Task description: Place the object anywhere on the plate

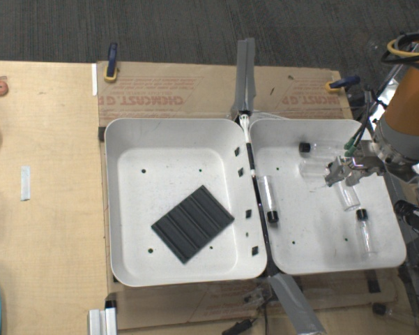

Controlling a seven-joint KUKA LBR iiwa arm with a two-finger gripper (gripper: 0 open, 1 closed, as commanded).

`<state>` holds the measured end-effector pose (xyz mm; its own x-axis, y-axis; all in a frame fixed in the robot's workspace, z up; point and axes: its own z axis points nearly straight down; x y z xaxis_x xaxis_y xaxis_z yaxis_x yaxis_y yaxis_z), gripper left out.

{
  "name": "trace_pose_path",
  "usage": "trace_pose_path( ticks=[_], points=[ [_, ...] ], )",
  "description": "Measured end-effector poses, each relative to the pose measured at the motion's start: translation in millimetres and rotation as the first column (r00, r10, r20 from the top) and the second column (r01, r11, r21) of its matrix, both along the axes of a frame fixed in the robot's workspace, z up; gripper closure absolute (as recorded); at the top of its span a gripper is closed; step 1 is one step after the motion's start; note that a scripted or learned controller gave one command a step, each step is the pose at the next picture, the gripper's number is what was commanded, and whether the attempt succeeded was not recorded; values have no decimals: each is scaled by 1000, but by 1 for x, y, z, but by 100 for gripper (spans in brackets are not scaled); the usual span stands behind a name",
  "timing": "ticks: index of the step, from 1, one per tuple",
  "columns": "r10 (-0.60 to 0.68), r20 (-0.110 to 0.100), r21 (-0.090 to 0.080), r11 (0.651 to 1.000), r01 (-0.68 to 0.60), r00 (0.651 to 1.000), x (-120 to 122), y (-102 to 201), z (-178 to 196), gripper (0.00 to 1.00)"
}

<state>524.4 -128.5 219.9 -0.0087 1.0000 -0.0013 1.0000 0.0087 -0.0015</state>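
Note:
A dark grey ribbed plate (193, 223) lies tilted on the floor of the left bin (125, 152). Several clear plastic tubes with black caps lie in the right bin (314, 250). One tube (265, 197) rests along that bin's left wall, another (311, 149) sits near the back, and a third (364, 233) lies at the right. My gripper (339, 175) hangs over the right bin's right half, just above a clear tube (348, 198). Nothing can be made out in its grasp.
The bins sit on brown cardboard (174, 96) clamped to a wooden bench. A metal bar (245, 75) runs up from the seam between the bins. The arm's orange band (408, 107) and cables crowd the right edge. Small items lie on the bench at far left.

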Motion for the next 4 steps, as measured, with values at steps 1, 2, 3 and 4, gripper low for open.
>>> trace_pose_path(
  ticks=[1,2,3,4],
  points=[
    [5,-2,-1,1000,-5,1000,47,103,8,100],
    [-173,-5,-1,985,173,985,8,174,-30,100],
    [203,-1,-1,979,-203,979,57,254,-11,100],
    [279,-1,-1,960,-279,960,33,205,69,100]
  ],
)
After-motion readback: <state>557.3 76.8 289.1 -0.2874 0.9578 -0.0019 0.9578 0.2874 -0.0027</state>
